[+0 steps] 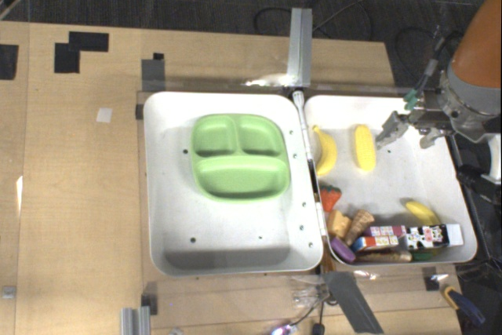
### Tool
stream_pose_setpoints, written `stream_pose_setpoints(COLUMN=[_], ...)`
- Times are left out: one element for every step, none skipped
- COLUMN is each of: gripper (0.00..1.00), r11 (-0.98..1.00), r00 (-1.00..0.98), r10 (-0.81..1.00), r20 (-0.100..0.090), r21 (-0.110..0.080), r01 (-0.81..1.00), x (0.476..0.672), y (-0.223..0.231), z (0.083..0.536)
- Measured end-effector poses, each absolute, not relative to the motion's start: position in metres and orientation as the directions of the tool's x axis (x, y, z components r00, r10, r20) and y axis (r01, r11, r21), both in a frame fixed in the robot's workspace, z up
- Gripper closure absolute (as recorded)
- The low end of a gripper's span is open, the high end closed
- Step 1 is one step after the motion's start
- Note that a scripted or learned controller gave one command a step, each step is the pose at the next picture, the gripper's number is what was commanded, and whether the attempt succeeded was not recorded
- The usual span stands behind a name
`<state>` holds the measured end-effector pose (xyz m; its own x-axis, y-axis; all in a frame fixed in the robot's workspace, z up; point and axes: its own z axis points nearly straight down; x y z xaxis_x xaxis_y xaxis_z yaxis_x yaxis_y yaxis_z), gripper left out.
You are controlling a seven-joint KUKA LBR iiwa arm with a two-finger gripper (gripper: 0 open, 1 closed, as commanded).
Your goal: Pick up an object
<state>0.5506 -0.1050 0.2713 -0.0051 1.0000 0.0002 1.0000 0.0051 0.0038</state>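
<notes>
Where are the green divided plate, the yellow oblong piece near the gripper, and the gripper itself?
green divided plate [239,156]: camera view, on the ridge between its compartments.
yellow oblong piece [365,147]: camera view, on its middle.
gripper [406,129]: camera view, between its two fingertips, above the right bin.

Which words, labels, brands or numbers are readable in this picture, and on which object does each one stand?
None can be read.
Printed box in the right bin: coloured and black-and-white print, too small and blurred to read.
Green divided plate in the left bin: no text visible.
</notes>
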Motion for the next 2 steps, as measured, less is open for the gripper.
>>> stream_pose_setpoints(gripper=[0.00,0.00], r11=[-0.030,-0.014], r00=[0.030,0.014], r10=[1.000,1.000], r20=[0.000,-0.001], r21=[0.004,0.014], r01=[1.000,1.000], x=[0.582,0.606], y=[-0.119,-0.101], z=[0.208,0.090])
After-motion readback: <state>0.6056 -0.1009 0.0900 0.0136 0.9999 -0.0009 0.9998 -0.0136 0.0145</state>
